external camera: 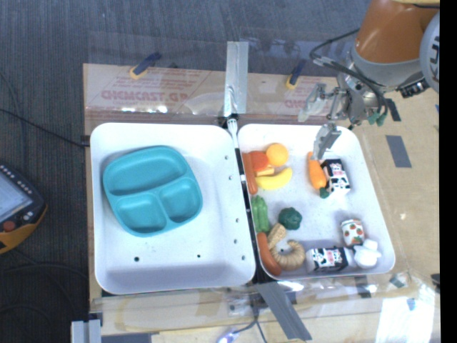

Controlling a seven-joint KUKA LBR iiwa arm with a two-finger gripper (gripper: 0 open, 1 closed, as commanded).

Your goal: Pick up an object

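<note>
Gripper (327, 140) poised above carrot (316, 174) in right bin (371, 191), prob. lining up a pick; can't tell grip state, nothing visibly held.

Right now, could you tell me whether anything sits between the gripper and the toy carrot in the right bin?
Nothing visible does. The gripper hangs just above the top end of the toy carrot. A black-and-white carton lies against the carrot's right side, and could crowd a finger coming down there.
</note>
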